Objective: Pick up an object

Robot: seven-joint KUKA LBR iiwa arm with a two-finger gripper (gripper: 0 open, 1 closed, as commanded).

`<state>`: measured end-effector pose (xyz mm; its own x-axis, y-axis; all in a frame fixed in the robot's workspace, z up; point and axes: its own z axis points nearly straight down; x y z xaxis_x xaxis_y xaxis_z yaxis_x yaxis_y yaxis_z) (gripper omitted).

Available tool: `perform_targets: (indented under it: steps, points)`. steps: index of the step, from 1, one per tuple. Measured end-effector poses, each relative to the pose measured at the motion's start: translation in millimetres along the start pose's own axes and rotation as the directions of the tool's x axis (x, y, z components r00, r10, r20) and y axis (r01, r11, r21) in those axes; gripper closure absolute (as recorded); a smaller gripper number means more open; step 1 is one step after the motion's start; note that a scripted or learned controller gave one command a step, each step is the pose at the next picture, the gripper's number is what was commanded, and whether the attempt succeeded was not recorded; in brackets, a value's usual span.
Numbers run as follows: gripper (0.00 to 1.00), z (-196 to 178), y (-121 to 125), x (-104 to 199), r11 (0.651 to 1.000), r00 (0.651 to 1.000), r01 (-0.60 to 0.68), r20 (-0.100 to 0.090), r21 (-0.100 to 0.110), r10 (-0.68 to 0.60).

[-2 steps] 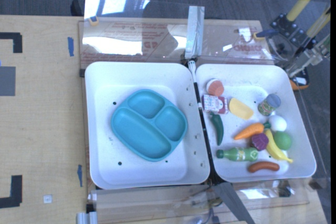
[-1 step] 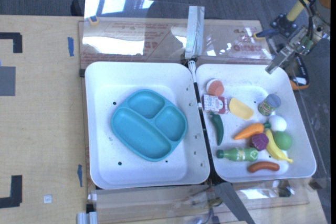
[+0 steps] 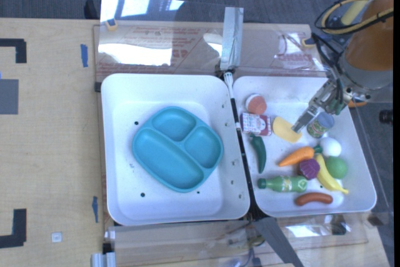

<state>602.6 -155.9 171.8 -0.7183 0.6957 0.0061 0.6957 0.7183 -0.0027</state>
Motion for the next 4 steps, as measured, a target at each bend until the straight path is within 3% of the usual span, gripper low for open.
perform_targets:
  steps: [1,2,3,4]
  points:
    - [0.0,45.7,-38.2,33.6,0.999,0.999,0.04,0.001,-0.001,-0.04]
    - [0.0,21.4,3.0,19.7,1.0,1.0,-0.02,0.008,-0.006,0.02]
    - [0.0,73.7,30.3,57.2,0.997,0.997,0.077,0.0,0.0,-0.077]
    - [0.0,84.0,3.7,39.8,0.997,0.997,0.08,0.012,-0.007,-0.08]
